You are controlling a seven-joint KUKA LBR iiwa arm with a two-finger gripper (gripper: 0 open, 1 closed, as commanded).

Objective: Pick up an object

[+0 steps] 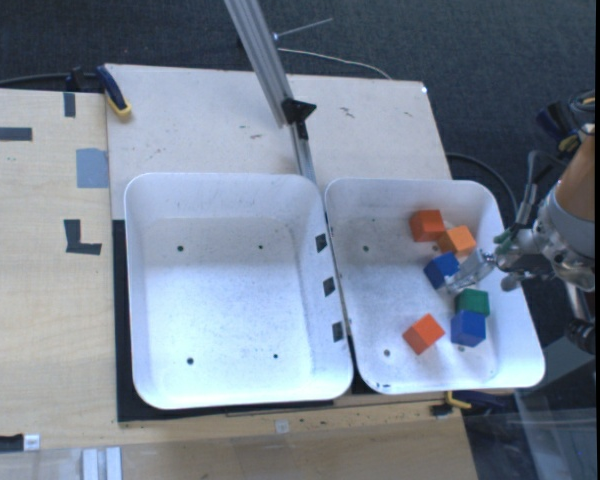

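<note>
The left bin sits beside the right bin, their inner walls touching along the middle of the bench; a grey metal rail slants down from the top toward the seam between them; moving right, the right bin holds six blocks, all toward its right half; an orange-red block lies nearest the front; a blue block sits mid-bin, just left of my fingertips; behind it an orange-red block and a lighter orange block stand touching each other near the back wall; a green block rests just behind and against a second blue block near the right wall; my gripper reaches in over the right rim, its tips low between the first blue block and the green block; at this size and slant I cannot tell how far my fingers stand apart, nor whether anything lies between them.
</note>
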